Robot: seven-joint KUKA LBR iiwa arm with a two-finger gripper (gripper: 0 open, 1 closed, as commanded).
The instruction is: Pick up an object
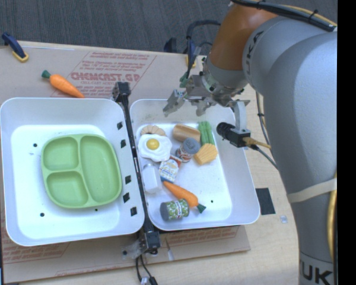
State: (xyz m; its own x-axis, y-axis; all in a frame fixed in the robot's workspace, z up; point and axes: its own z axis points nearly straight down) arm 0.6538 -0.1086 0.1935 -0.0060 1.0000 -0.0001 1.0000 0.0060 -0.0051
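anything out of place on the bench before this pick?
One carrot lies outside both bins, on the cardboard sheet behind the left bin. The other toy food is heaped in the right bin, where a second carrot lies. The green divided plate sits flat. Nothing spilled.

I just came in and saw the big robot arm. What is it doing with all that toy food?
The robot arm's gripper hangs over the far edge of the right bin, holding nothing. That bin has toy food piled in it: a fried egg, a carrot, a can and more. The left bin has a green divided plate. Another carrot lies outside on the cardboard.
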